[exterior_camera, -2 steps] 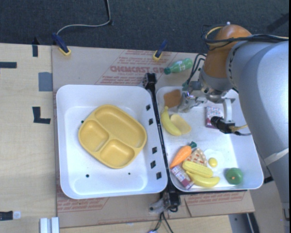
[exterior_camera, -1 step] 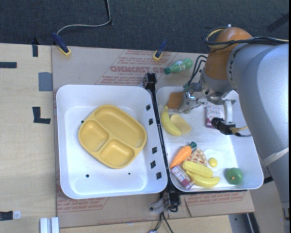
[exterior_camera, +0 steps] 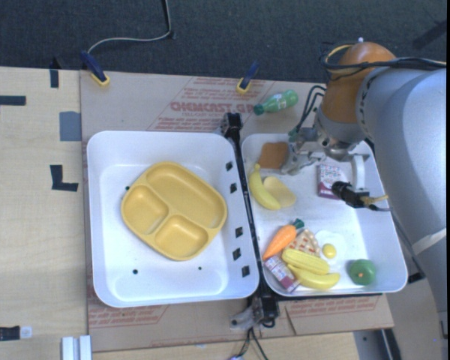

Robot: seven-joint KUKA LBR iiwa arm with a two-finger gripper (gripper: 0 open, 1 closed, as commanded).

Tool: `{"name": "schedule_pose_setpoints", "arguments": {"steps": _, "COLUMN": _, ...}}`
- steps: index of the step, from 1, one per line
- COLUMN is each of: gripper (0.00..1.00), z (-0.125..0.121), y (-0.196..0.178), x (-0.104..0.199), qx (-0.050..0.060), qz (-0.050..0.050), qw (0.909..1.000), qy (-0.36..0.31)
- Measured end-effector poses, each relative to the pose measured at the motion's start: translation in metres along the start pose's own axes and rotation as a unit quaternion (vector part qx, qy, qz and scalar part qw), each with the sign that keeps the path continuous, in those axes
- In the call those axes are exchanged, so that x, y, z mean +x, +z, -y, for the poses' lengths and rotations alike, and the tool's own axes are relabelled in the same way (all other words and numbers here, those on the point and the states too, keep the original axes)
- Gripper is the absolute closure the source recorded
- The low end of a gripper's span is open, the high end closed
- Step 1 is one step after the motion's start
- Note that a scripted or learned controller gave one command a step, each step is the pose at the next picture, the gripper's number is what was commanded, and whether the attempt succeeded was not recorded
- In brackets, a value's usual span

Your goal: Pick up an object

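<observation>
My gripper [exterior_camera: 298,157] hangs low in the far part of the right bin [exterior_camera: 382,235], just right of a brown bread-like piece [exterior_camera: 272,154]. In front of it lies a yellow banana [exterior_camera: 264,191] against a pale yellow piece [exterior_camera: 282,194]. To its right is a small pink-and-white box [exterior_camera: 329,180]. At the near end of the bin are a carrot [exterior_camera: 280,240], a waffle-like wedge [exterior_camera: 307,241], a corn cob [exterior_camera: 306,261], a second banana [exterior_camera: 319,280], a fried egg [exterior_camera: 328,249], a green pepper [exterior_camera: 361,271] and a red bar [exterior_camera: 283,273].
The left bin [exterior_camera: 105,201] holds a yellow divided plate [exterior_camera: 174,210]. A green bottle [exterior_camera: 276,103] lies on the cardboard beyond the right bin. A black divider [exterior_camera: 240,193] runs between the bins. The arm's grey body [exterior_camera: 412,148] covers the right bin's right side.
</observation>
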State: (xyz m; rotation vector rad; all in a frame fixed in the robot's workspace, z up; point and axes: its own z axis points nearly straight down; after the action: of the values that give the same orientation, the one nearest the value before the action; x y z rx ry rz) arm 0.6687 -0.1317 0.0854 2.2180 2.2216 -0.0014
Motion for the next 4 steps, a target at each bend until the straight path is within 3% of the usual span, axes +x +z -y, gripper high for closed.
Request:
{"name": "schedule_pose_setpoints", "arguments": {"steps": 1, "gripper": 0.0, "z": -0.001, "y": -0.001, "x": 0.001, "qx": -0.001, "qz": 0.0, "qw": 1.0, "qy": 0.0}}
{"name": "schedule_pose_setpoints", "arguments": {"steps": 2, "gripper": 0.0, "z": 0.002, "y": 0.0, "x": 0.032, "qx": 0.003, "qz": 0.004, "qw": 1.0, "qy": 0.002}}
{"name": "schedule_pose_setpoints", "arguments": {"steps": 3, "gripper": 1.0, "z": 0.001, "y": -0.01, "x": 0.035, "qx": 0.001, "qz": 0.002, "qw": 1.0, "qy": 0.001}}
{"name": "schedule_pose_setpoints", "arguments": {"steps": 4, "gripper": 0.0, "z": 0.001, "y": -0.01, "x": 0.035, "qx": 0.001, "qz": 0.002, "qw": 1.0, "qy": 0.001}}
